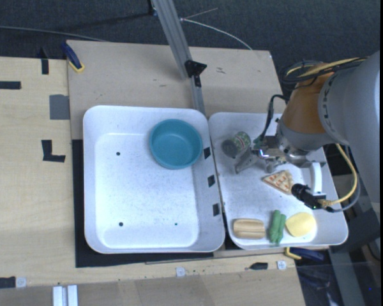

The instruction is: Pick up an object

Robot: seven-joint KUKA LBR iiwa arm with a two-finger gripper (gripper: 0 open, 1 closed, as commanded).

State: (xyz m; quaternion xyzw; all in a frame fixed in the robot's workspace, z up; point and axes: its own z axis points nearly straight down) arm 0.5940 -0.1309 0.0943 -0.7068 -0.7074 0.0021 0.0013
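In the right bin, my gripper hangs low near the back left, just in front of a small grey and green can lying on its side. Gripper and can look close or touching. I see nothing held. A triangular pizza slice toy lies just right of the gripper. Along the bin's front edge sit a tan bread roll, a green pickle and a yellow lemon.
The left bin holds a blue bowl at its back right. A slanted metal pole rises behind the bins. The arm's orange band and grey body cover the right bin's back right corner.
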